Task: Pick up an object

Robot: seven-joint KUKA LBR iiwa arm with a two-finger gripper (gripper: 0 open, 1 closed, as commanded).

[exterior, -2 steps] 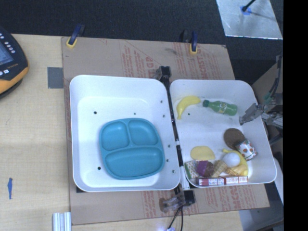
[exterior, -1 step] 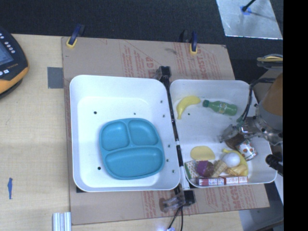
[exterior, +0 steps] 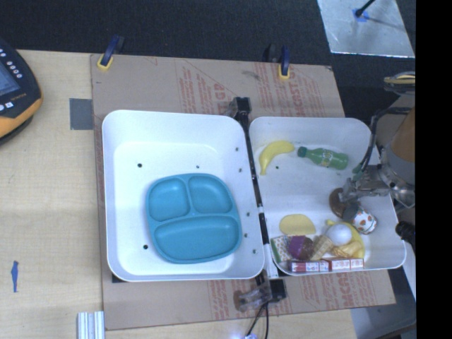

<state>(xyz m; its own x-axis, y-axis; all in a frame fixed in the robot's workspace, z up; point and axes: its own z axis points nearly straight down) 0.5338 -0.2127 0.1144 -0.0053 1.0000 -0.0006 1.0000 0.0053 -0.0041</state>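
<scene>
Reaching into the right bin, our hand hovers just above the small patterned ball; we cannot tell its state. Next we judge a descent and a closing grasp.

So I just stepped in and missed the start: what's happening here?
The robot arm reaches in from the right, its pincer low over the right bin, near a small ball and a pile of toy food. Nothing visibly sits between its fingers. The left bin holds a blue divided plate.
</scene>
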